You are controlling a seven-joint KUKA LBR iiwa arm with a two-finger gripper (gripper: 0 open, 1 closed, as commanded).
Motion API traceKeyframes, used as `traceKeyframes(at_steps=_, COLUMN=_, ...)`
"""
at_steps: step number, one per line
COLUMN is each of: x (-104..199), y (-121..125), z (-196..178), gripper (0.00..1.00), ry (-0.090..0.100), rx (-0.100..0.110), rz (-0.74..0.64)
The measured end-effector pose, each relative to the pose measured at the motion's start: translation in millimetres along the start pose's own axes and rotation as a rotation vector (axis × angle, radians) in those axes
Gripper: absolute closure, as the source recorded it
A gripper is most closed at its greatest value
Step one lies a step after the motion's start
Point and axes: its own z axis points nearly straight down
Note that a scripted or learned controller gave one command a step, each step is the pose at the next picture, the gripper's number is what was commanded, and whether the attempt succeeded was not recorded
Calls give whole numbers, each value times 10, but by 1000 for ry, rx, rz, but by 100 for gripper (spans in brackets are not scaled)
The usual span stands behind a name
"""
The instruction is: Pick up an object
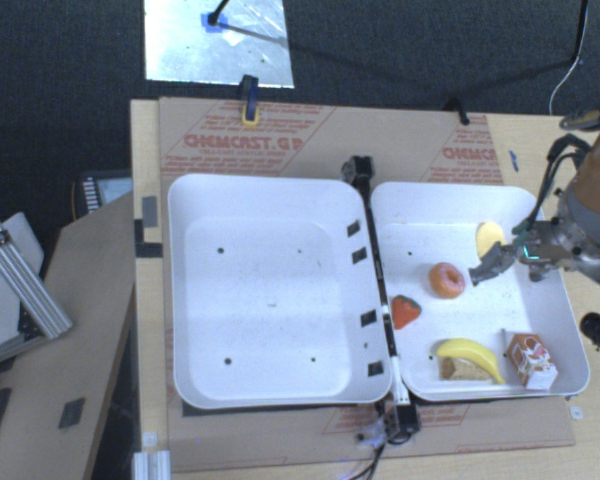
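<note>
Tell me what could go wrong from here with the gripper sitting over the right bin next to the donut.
The gripper sits between the donut and the yellow piece, so a descent might nudge one aside instead of grasping it. The banana lies against a brown item, so a grab there might catch both. The small box sits close to the right bin's wall, leaving little finger room.

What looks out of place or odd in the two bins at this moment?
Little stands out. The strawberry lies pressed against the divider edge of the right bin, apart from the other items. The banana rests partly on a brownish item. Nothing looks spilled or damaged. The tool hovers beside the doughnut.
</note>
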Motion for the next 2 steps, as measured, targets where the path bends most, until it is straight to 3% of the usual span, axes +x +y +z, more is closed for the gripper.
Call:
traceKeyframes(at_steps=1, x=113, y=568, z=1348, gripper=0, ry=2, rx=7, rz=-4)
traceKeyframes(at_steps=2, x=-865, y=231, z=1683, gripper=0, ry=-2, rx=4, rz=10)
